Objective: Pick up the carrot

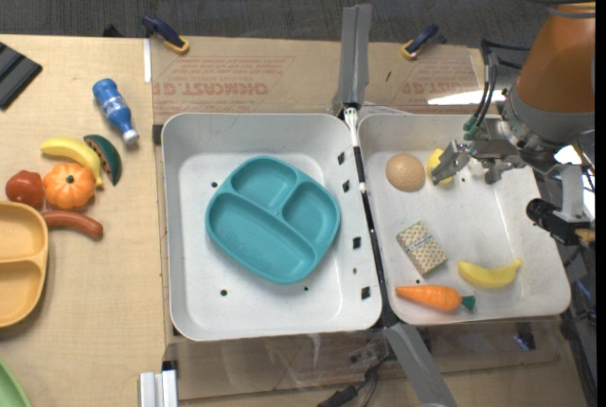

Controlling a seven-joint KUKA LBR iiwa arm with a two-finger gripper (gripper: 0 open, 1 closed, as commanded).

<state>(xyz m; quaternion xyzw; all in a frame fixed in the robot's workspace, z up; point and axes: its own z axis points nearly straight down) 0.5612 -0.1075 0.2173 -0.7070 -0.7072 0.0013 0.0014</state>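
Observation:
The carrot (431, 296), orange with a green stub at its right end, lies near the front edge of the right bin (540, 306). My gripper (476, 163) hangs over the back of that bin, well behind the carrot. Its fingers stand apart with nothing between them. A small yellow piece (439, 163) sits just left of the left finger.
In the right bin lie a tan egg (405, 172), a small patterned box (421, 247) and a yellow banana (490, 274) just right of the carrot. The left bin holds a teal divided plate (275, 219). Toy foods and a blue bottle (115, 111) rest on the bench at left.

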